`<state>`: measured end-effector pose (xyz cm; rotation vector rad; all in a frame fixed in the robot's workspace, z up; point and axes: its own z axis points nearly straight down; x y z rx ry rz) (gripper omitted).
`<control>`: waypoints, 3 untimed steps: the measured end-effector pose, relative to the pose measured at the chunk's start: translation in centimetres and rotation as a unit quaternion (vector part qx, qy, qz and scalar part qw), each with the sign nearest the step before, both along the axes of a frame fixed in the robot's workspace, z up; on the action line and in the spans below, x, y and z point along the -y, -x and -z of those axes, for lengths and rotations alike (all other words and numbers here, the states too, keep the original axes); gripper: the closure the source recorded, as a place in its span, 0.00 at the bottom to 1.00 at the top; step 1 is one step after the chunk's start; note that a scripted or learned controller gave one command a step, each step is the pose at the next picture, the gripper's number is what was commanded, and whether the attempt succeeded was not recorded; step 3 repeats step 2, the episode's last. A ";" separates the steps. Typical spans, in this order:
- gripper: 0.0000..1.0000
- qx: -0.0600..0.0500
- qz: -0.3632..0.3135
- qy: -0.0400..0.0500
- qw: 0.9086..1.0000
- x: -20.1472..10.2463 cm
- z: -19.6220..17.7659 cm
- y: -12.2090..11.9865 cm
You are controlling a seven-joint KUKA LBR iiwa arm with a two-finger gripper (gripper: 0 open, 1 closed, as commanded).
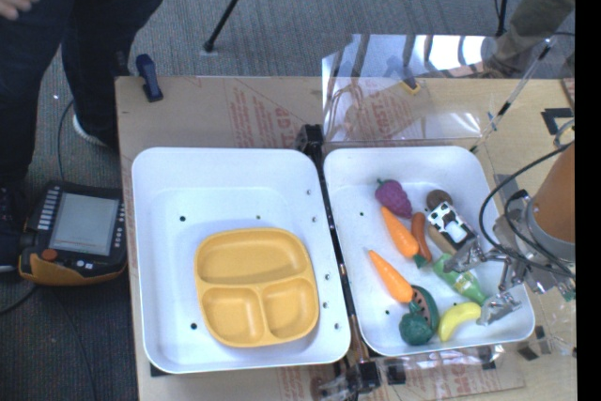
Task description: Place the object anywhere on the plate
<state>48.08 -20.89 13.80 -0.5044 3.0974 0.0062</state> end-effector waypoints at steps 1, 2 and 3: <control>0.00 0.001 -0.253 0.000 0.968 0.0 -2.3 -0.9; 0.00 -0.001 -0.348 -0.002 0.938 -0.3 1.6 -0.1; 0.00 -0.001 -0.348 -0.002 0.938 -0.3 1.6 -0.1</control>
